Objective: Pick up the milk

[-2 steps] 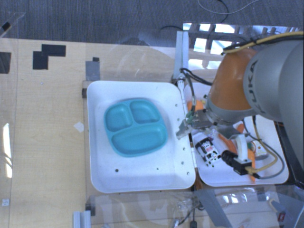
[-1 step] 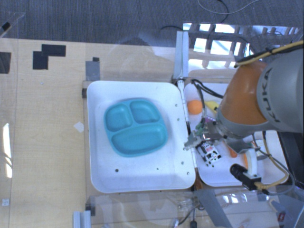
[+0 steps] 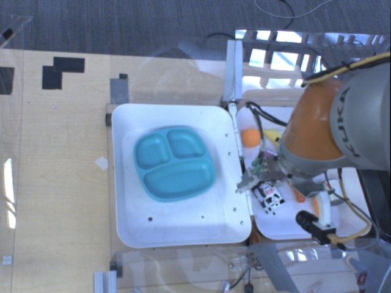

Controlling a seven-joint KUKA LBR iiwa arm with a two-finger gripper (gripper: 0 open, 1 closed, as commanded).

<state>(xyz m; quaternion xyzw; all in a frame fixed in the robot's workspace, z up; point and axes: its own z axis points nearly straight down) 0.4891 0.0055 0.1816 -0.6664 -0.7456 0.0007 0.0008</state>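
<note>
The arm (image 3: pixel 333 124), grey with an orange band, reaches in from the right and hangs over the right bin (image 3: pixel 275 224). Its end effector (image 3: pixel 259 179) sits low at the left side of that bin, close to the wall shared with the left bin (image 3: pixel 177 234). Whether it is released or clenched cannot be told, since the wrist and cables hide the tip.

The milk (image 3: pixel 272 199), a small white carton with black patches, lies on the floor of the right bin just below the end effector and slightly to its right, very near it; contact cannot be made out. An orange ball (image 3: pixel 250 137) rests in the same bin, above the end effector. A small orange piece (image 3: pixel 298 195) lies just right of the milk.

In the left bin a blue divided plate (image 3: pixel 175 163) sits well left of the end effector, with the bin wall between them. Both bins rest on the wooden bench (image 3: pixel 55 182).
</note>
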